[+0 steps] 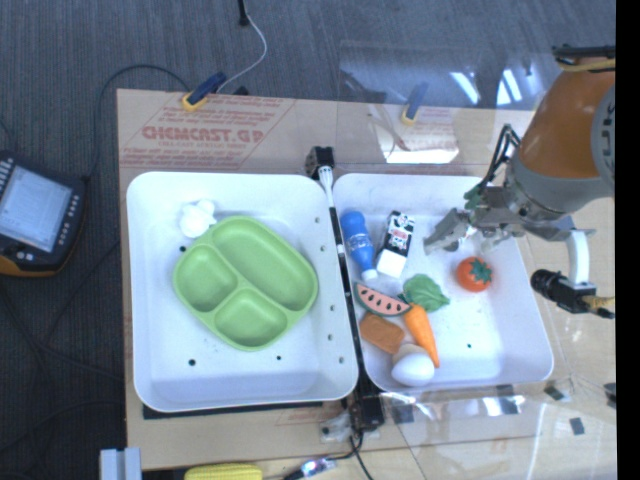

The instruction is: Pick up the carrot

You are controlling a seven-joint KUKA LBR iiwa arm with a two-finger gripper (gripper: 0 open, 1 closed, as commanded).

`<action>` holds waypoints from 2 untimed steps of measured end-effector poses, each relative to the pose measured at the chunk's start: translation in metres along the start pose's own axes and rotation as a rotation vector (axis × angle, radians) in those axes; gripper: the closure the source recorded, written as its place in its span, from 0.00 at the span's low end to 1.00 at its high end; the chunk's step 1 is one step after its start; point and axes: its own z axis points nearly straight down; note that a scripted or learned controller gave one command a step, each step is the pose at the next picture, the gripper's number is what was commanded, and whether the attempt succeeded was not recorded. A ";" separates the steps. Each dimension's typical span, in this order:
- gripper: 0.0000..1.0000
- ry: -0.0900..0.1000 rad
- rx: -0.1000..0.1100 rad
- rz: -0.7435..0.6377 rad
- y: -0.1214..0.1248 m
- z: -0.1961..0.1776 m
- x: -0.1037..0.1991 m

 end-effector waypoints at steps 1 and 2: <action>0.00 -0.003 -0.016 0.024 -0.043 0.122 0.018; 1.00 -0.005 -0.019 0.026 -0.042 0.112 0.017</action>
